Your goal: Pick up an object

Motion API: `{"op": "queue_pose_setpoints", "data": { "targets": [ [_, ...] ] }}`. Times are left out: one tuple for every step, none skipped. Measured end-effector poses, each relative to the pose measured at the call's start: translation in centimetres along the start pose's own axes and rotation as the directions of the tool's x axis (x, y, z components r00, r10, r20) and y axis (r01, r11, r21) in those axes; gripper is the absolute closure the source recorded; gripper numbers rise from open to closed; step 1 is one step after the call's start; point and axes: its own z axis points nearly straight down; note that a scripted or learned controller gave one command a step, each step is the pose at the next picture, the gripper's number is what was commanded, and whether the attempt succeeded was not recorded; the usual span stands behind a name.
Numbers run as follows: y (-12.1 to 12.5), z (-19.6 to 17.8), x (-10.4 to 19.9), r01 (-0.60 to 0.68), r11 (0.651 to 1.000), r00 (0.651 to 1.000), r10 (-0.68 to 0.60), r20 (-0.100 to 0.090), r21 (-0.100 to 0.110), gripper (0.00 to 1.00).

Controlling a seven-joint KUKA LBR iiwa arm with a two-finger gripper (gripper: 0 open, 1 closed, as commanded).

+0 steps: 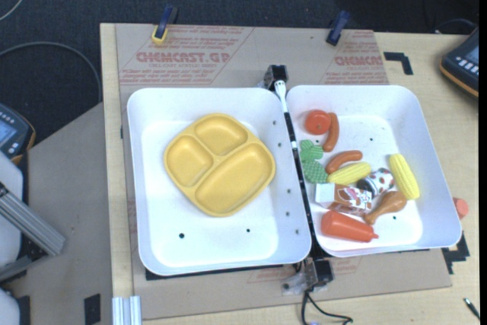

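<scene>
The right bin [407,110] holds several toy foods: a red tomato [317,121], a hot dog [344,159], a green piece [310,158], two yellow corn cobs [403,175] [348,173], a brown drumstick [387,204], a red-orange carrot [346,226] and a red-and-white piece [358,196]. They lie close together in the bin's left and middle part. In the left bin [152,224] sits a yellow divided plate [219,163] with three compartments.
Both bins rest on a cardboard sheet [228,53] held by a yellow-tipped clamp [162,27] and a blue clamp [338,27] at the back. A black connector [275,75] sits between the bins at the rear. A dark device [466,65] lies at the far right.
</scene>
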Motion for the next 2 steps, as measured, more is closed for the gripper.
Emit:
{"op": "queue_pose_setpoints", "data": {
  "targets": [
    [-1.2,0.0,-0.1,-0.003,1.000,1.000,0.003,-0.003,0.006,1.00],
    [-0.1,1.5,0.0,0.000,1.000,1.000,0.000,-0.003,0.007,1.00]
  ]
}}
